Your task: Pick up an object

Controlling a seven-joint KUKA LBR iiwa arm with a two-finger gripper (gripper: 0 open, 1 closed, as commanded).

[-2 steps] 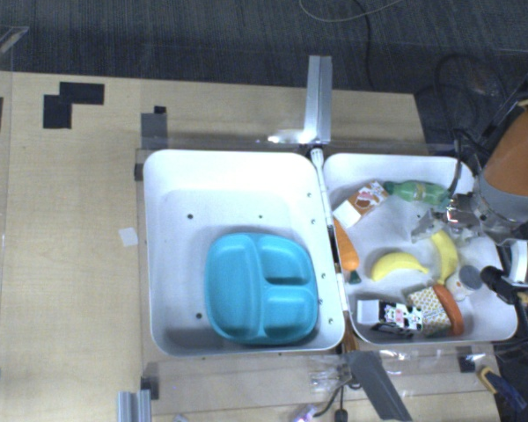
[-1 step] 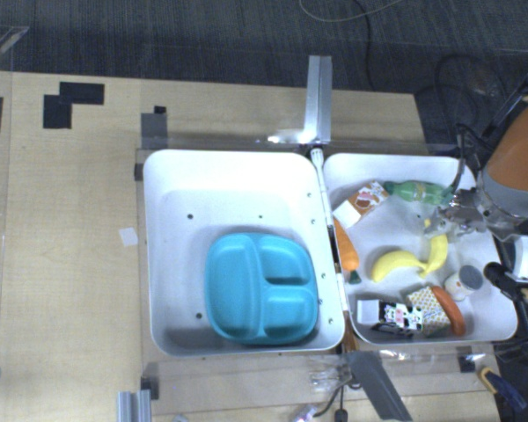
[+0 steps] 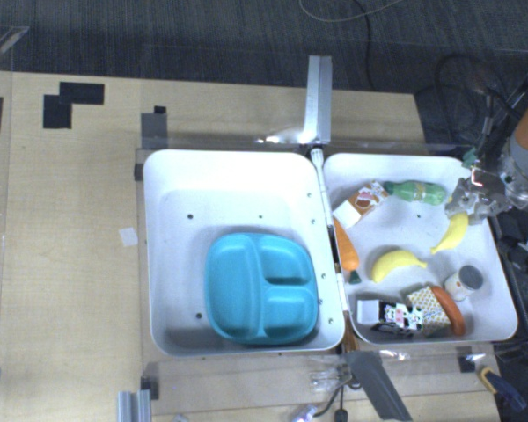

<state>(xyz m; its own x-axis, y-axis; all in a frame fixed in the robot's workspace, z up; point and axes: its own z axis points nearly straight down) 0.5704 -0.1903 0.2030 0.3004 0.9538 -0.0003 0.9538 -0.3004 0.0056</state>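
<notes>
From the overhead camera I see the two shallow white bins side by side in the middle of the frame. The left white plastic bin (image 3: 172, 236) carries a turquoise plastic divided tray (image 3: 262, 287) lying flat toward its lower centre. I judge it serves as the drop place, since all the loose items sit in the right white plastic bin (image 3: 502, 297).

There I count a green plastic bottle (image 3: 415, 192) lying on its side near the upper wall, a small brown and white packet (image 3: 366, 199) just left of it, an orange carrot-shaped toy (image 3: 347, 249) along the left wall, a yellow lemon-shaped toy (image 3: 399, 264) near the middle, a slim yellow banana-shaped toy (image 3: 451, 233) tilted up to the right, a small grey round can (image 3: 465, 280), and a printed patterned box (image 3: 411, 315) at the lower edge.

My grey two-finger gripper (image 3: 472, 202) hangs at the right bin's upper right corner, at the frame's right side. I cannot tell how far its fingers stand apart; the metal parts blur together there, and I see nothing between them.

The banana-shaped toy is the nearest candidate: its upper tip lies just beside and below the gripper, possibly touching, while the bottle's right end is near on the left. I would judge the pick not yet made.
</notes>
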